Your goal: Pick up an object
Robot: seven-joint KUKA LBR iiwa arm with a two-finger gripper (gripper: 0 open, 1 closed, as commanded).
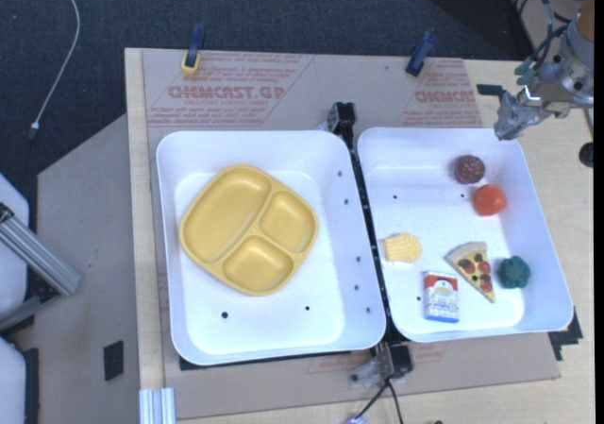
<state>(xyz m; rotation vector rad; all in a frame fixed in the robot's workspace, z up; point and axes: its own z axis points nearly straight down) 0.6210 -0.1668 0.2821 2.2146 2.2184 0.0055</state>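
**Hand parked off the right bin's far corner, nothing gripped**

Two white bins sit side by side on the desk (142, 224), butted along a black centre seam, presumably so one serves as source and the other as drop zone. Left bin (189, 318) carries a yellow three-compartment plate (248, 228), lying flat. Right bin (415, 153) has the loose pickables, all spread apart with none touching, which likely gives clean approaches: dark red round item (469, 168), red tomato-like ball (488, 199), yellow ridged piece (402, 247), toy pizza slice (473, 268), green lump (513, 271), small red-and-blue carton (441, 297).

Hand (511, 125) is at the right bin's far right corner, over the rim, tips pointing down. Nothing between the fingers; can't tell how wide they are, too small and blurred.

Nearest candidate is the dark red round item, just inside the bin, near the hand and toward the camera-left; tomato next. Carton and pizza are well apart from it, at the near side. Judgement: pick not yet begun.
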